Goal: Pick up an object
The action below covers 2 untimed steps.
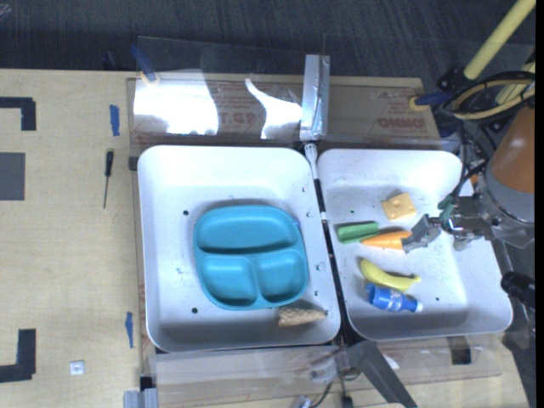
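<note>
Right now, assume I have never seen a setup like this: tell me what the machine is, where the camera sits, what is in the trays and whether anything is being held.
This is one photo from a camera fixed above a bench, looking down at a slant. The grey arm with an orange band, entering from the right, is a robot; its gripper is its two-fingered hand.

Two white bins sit side by side. The left bin has a blue divided plate and a small brown piece. The right bin has a yellow cheese wedge, a green stick, an orange carrot, a banana and a blue bottle.

The gripper sits at the carrot's right end; I cannot tell whether it grips it.
</note>
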{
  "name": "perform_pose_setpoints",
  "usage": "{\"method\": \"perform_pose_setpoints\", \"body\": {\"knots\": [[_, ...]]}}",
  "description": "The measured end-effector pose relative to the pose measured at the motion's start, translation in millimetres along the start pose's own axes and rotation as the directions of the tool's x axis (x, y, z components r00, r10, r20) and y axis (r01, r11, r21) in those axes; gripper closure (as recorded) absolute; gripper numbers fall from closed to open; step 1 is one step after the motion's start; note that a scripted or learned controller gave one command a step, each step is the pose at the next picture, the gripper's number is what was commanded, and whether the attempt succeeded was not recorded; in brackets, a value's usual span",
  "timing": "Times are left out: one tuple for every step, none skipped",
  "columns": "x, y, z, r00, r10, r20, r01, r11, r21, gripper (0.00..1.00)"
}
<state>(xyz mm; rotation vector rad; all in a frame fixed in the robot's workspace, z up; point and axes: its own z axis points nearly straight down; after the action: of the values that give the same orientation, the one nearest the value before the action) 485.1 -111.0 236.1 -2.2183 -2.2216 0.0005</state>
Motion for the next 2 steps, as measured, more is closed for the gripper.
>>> {"method": "perform_pose_setpoints", "body": {"knots": [[-6, 48, -49, 0.989, -0.15, 0.002, 0.15, 0.989, -0.005, 0.0], [4, 78, 105, 0.981, -0.192, 0.0, 0.192, 0.981, 0.002, 0.0]]}}
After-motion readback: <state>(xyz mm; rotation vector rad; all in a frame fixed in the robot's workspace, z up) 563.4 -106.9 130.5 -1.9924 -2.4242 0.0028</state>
